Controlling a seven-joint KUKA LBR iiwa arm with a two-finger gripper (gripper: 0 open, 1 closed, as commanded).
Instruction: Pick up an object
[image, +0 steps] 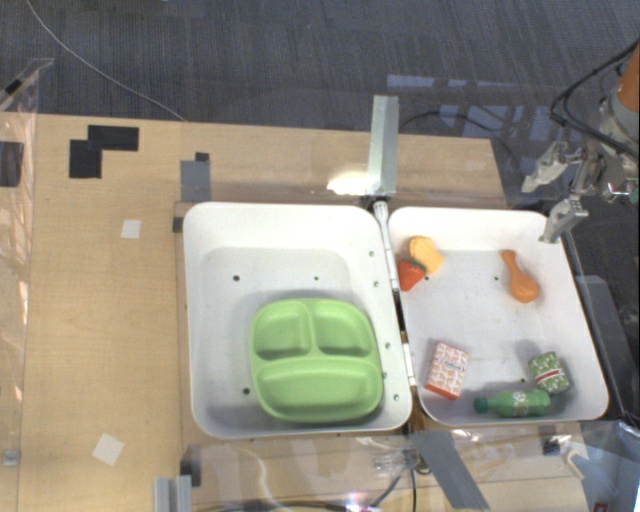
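I see the green divided plate (316, 360) in the left bin (210, 300), far left of and below the claw (565, 190). The claw hangs over the right bin's (590, 330) upper right corner, fingers spread, holding nothing. Below it lie the green bottle (513, 402), orange drumstick (520, 278), patterned carton (447, 370) and green can (549, 372).

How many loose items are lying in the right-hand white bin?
5. A yellow-and-red toy by the upper left wall, an orange drumstick upper right, a red-and-white carton lower left, a green bottle along the bottom, and a green-and-red can above it.
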